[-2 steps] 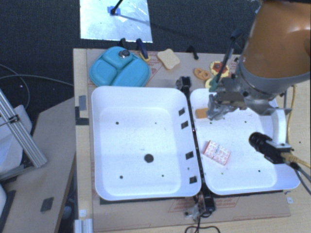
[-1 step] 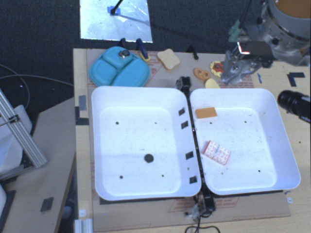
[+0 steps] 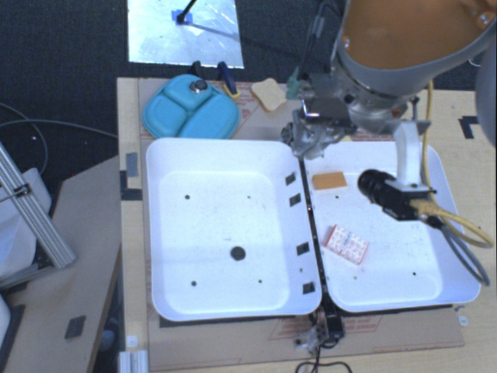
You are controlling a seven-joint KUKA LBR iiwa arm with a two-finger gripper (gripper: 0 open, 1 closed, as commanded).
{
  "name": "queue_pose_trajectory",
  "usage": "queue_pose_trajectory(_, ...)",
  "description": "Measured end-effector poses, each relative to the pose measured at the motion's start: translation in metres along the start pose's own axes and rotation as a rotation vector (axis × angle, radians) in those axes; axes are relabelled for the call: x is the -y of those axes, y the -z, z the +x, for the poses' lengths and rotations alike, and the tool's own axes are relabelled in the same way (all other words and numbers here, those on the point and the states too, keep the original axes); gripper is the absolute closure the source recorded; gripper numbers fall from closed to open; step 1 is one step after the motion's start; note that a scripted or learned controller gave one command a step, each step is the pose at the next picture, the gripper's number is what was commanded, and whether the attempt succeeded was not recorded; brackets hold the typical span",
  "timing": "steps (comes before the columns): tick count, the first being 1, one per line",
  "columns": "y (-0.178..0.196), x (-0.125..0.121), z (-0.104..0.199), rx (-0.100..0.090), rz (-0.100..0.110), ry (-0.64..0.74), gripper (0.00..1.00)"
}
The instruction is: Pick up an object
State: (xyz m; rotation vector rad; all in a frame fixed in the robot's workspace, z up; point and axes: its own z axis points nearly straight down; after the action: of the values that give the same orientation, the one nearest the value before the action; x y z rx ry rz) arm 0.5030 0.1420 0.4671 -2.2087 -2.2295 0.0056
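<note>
A flat orange block (image 3: 328,180) lies near the back left of the right bin (image 3: 435,286). A pink and white patterned packet (image 3: 345,244) lies tilted near that bin's middle. A small dark round disc (image 3: 238,252) rests on the floor of the left bin (image 3: 167,208). My gripper (image 3: 308,142) hangs over the back end of the divider between the two bins, just left of and behind the orange block. Nothing shows between it and the bin.
Behind the left bin lie a blue divided plate (image 3: 190,109) and a tan bread-like piece (image 3: 269,93). A shiny metal sheet (image 3: 185,20) lies further back. The arm's grey and orange body (image 3: 411,22) covers the back right corner.
</note>
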Motion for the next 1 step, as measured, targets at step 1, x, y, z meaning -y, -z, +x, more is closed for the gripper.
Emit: queue_pose_trajectory(1,-0.0699,0.0175,0.0743,-0.001,0.001,0.002,1.00)
